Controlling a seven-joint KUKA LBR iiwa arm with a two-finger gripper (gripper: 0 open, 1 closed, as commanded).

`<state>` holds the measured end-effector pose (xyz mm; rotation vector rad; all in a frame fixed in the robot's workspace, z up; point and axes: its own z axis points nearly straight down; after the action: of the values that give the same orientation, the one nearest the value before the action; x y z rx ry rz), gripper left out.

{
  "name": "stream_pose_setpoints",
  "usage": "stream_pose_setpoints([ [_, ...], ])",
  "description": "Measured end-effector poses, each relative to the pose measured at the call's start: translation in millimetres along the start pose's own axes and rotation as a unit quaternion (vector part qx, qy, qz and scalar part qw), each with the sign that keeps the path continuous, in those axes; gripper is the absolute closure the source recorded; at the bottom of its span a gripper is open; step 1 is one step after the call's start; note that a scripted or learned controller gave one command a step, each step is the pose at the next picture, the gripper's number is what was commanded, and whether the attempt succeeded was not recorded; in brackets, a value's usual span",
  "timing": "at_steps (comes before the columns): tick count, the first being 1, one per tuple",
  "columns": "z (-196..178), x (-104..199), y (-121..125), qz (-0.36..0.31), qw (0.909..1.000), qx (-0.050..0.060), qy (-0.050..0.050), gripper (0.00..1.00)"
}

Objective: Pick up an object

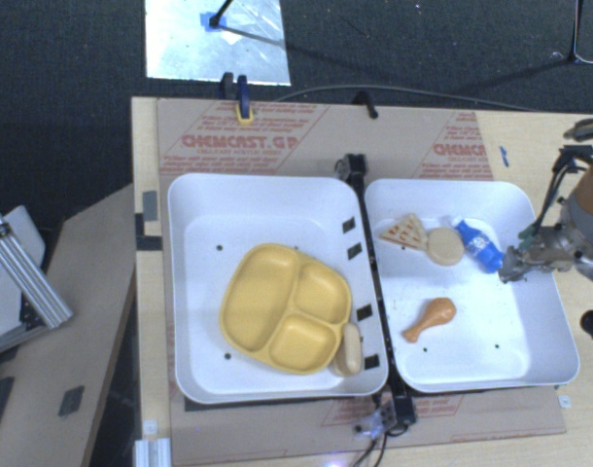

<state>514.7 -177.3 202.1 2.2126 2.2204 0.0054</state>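
Your end effector sits low at the right rim of the right bin; whether it is spread or pressed together, you cannot tell. Just left of it lies the blue bottle, close but seemingly not touching. Further left you have the tan disc and the waffle wedge; below those, the drumstick. The left bin holds a yellow divided tray. Both bins rest on the tabletop, with dark carpet beyond.
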Motion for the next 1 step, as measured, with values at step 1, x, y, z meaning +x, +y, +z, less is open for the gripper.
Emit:
stream_pose_setpoints([
  [1, -54.2, -0.7, 2.3, -0.001, 1.0, 0.0, 0.0, 1.0],
])
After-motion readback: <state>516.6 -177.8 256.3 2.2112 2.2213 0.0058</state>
